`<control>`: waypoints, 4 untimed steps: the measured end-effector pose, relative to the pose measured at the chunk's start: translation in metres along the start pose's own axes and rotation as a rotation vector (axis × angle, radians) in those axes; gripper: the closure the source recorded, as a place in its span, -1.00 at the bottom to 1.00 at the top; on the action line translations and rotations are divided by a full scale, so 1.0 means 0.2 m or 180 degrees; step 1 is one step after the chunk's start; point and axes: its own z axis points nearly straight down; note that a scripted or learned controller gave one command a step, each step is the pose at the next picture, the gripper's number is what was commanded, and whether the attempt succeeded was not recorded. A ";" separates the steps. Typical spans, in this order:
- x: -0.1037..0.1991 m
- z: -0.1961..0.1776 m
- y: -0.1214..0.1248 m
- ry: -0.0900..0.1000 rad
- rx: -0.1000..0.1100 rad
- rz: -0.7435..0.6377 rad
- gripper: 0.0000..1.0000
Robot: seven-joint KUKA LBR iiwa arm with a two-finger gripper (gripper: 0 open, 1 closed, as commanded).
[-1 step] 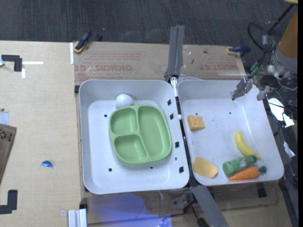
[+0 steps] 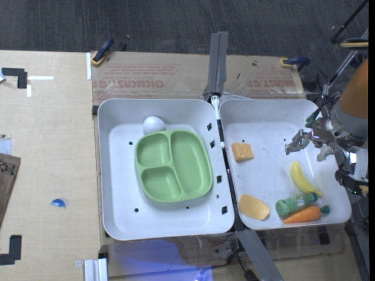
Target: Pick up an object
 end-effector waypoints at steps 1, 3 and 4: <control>-0.08 0.33 -0.12 0.0001 -0.0007 -0.0154 -1.00; -0.09 0.25 -0.12 0.0001 0.0000 -0.0141 1.00; 0.30 -0.16 -0.14 -0.0001 -0.0004 -0.0322 1.00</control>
